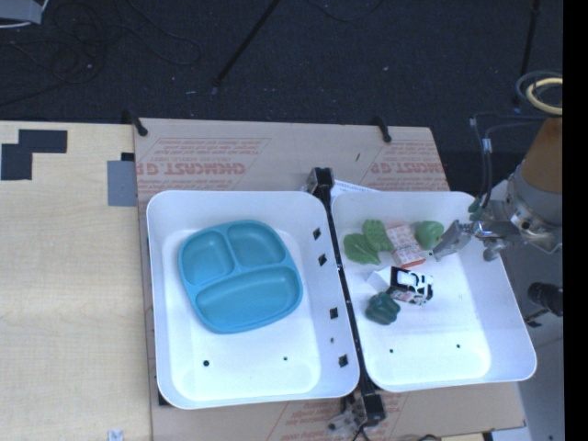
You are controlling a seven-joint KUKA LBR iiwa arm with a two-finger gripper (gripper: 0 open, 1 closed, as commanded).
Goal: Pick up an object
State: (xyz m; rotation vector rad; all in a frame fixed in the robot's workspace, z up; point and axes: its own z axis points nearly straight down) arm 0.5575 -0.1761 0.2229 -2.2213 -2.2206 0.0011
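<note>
A: Camera view entry. Gripper sits low over the upper part of the right bin, arm reaching in from the right. Whether the jaws are apart or together, I cannot tell; they are too small and blurred.

B: Candidates for the pick?

A: All in the right bin's upper left: two green leafy pieces, a pale pink-printed packet, another green piece just beside the gripper tip, a black-and-white toy below them, and a dark green lump near the divider.

B: Best approach, in your judgement?

A: The nearest green piece is crowded against the packet, so a closing grasp could catch both or nudge one aside. The black-and-white toy stands more apart and probably offers firmer sides. Descend straight, centre over one item, close only once low.

B: Surroundings?

A: The left bin holds a blue divided plate. Both bins rest on a cardboard sheet on a light wooden tabletop; dark floor with cables behind.
</note>
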